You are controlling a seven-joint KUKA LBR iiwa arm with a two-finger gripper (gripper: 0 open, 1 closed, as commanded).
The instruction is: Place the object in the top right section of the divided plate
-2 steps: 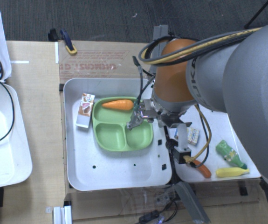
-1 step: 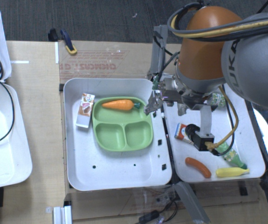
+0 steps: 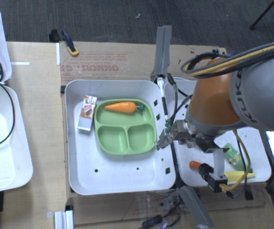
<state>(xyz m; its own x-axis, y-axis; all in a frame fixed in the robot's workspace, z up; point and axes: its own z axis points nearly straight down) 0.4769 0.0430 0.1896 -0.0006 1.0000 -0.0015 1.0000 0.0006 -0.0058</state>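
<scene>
A green divided plate [image 3: 126,126] lies in the left bin [image 3: 113,178]. An orange carrot [image 3: 120,107] with a green stem end rests in the plate's long far section, stem pointing right. The plate's two smaller near sections hold nothing. My gripper [image 3: 167,136] hangs low over the wall between the two bins, just off the plate's right rim. Nothing shows in it. The grey arm with its orange band [image 3: 218,101] covers much of the right bin.
A small white and orange box [image 3: 86,112] lies against the plate's left side. In the right bin [image 3: 260,163] lie a green item [image 3: 232,154], a yellow item [image 3: 240,176] and a small orange piece [image 3: 194,164]. Cables loop over the arm.
</scene>
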